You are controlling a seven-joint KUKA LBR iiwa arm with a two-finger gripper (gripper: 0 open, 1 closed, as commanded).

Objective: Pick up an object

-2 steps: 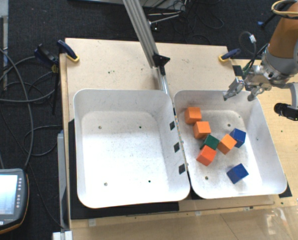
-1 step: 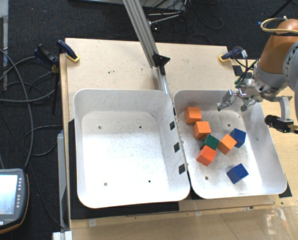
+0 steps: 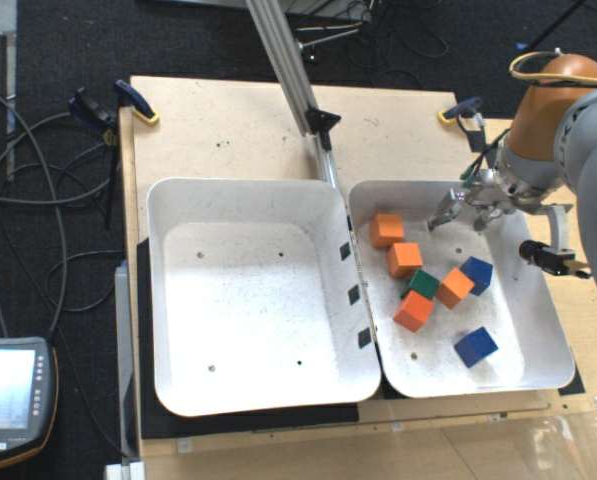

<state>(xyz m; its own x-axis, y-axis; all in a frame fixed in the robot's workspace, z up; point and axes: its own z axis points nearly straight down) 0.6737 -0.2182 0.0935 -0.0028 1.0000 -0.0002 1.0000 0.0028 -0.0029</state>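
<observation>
Blocks (image 3: 418,278), orange, blue, green, clustered in right bin (image 3: 538,368). Hand (image 3: 463,213) above bin's upper part, fingers spread, holding nothing.

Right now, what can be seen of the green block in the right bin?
The green block is a small dark-green cube, matte like painted wood, sitting among the cluster in the middle of the right bin. Its top face and part of one side show. An orange block overlaps its lower edge and another orange block sits tight against its right; whether they truly touch cannot be told. The gripper is apart from it, higher in the view.
</observation>
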